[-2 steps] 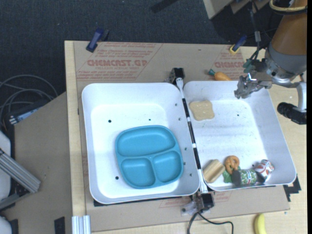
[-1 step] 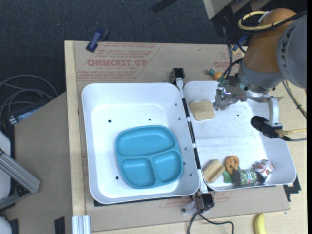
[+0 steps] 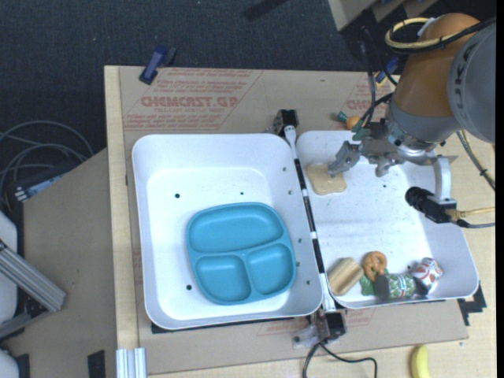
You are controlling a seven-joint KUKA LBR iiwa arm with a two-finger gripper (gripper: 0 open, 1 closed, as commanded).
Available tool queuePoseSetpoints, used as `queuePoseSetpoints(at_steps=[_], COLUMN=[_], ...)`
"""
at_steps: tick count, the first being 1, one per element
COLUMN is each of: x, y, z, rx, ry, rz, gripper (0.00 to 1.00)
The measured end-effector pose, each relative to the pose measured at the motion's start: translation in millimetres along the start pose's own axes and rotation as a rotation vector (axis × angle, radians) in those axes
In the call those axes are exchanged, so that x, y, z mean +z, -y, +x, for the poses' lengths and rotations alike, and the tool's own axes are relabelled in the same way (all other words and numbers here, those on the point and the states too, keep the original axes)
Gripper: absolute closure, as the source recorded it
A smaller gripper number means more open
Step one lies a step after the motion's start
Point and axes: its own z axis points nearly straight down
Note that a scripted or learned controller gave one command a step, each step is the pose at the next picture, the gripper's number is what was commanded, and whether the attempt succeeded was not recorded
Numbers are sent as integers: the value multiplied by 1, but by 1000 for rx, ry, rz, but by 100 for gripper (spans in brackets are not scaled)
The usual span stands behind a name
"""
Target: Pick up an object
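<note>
Robot arm reaching into the right bin [image 3: 441,246] for a pick.
Its jaws [image 3: 344,161] hang just above the tan slice [image 3: 326,179]; their state is unclear.

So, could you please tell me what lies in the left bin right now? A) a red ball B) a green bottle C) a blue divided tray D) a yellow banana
C: a blue divided tray with three compartments lies flat in the left bin, while the small items, such as the tan bread-like piece, are in the right bin.
</note>
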Motion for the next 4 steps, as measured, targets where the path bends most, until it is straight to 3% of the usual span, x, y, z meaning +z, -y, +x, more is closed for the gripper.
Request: queuePoseSetpoints(at_steps=[1,2,3,4], x=[98,98,99,99], y=[-38,-66,25,19], z=[-16,-25,-25,-26], rx=[1,0,1,1], ry=[2,1,0,1], rz=[-5,-5,-3,-5], gripper=[0,0,0,0])
